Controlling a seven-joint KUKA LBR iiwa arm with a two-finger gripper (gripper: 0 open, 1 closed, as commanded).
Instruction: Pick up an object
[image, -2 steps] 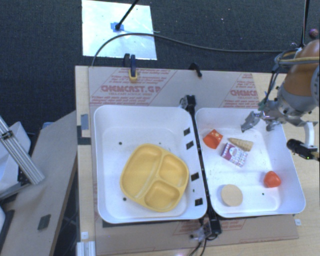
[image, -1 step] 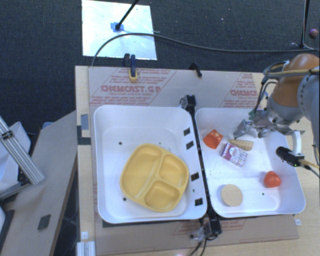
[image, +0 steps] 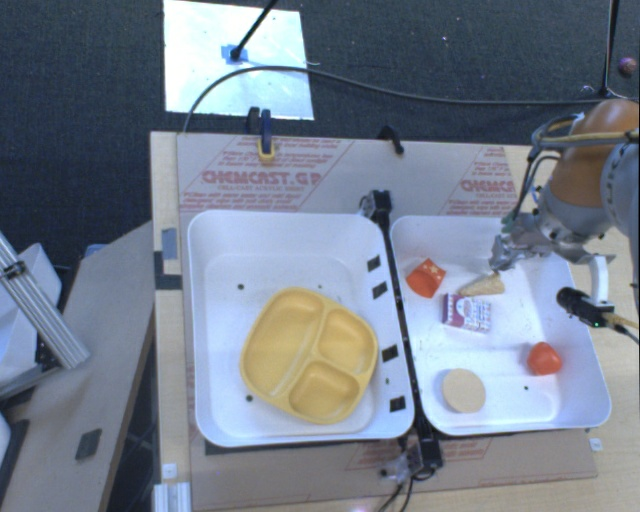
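Tan wedge (image: 483, 285) just beside end effector (image: 503, 252)

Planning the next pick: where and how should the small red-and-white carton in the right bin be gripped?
Probably from straight above, closing across the carton's two short sides. It lies flat on the right bin's floor. The tan wedge crowds its upper edge, so avoid that side. The end effector hovers nearby.
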